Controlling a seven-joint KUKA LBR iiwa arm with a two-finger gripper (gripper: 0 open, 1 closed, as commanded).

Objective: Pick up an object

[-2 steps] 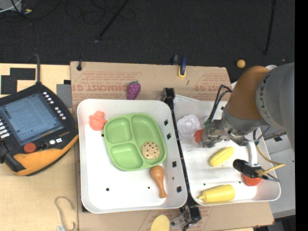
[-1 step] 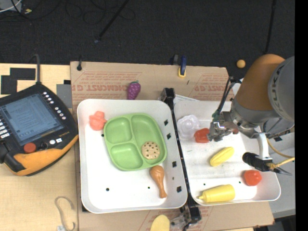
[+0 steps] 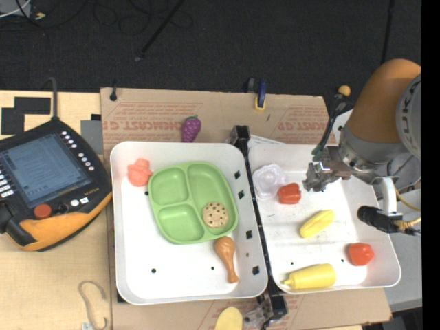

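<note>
Gripper point(image 3: 317, 181) over right bin point(image 3: 385, 270), finger state unclear. Red pepper point(image 3: 289, 194) just left of it, near bin's inner edge. Corn point(image 3: 316, 223) below; tomato point(image 3: 360, 254) and mustard bottle point(image 3: 309, 276) by front rim.

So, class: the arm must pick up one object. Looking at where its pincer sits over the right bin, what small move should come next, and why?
Probably a short move down and toward the left bin, onto the red pepper. The pincer sits just beside it in the right bin, closer than to the yellow corn, and the pepper lies apart from the other items.
</note>
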